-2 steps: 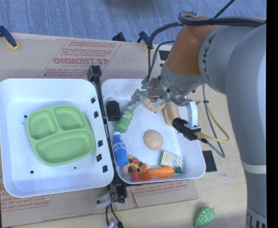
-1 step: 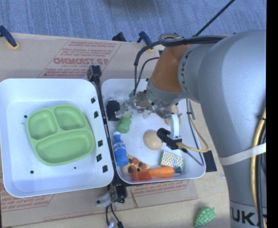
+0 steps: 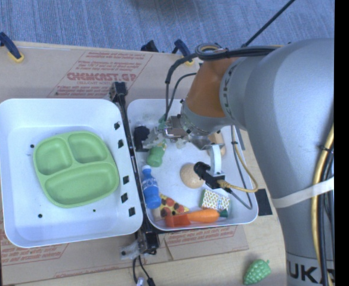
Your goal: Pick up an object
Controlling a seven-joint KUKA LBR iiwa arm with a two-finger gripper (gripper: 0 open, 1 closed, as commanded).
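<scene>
The arm reaches in from the right of the frame, and its gripper (image 3: 173, 130) sits low over the upper part of the right bin (image 3: 246, 210), just above a green bottle-shaped object (image 3: 156, 155). Whether the gripper is apart or together cannot be told. The step in hand appears to be the descent to a grasp; nothing is visibly held. The next move calls for closure on one object and a straight lift.

The right bin also contains a blue bottle (image 3: 150, 187), a tan egg-shaped object (image 3: 191, 175) and a carrot (image 3: 201, 216). The left bin (image 3: 10, 159) holds a green divided plate (image 3: 75, 168).
</scene>
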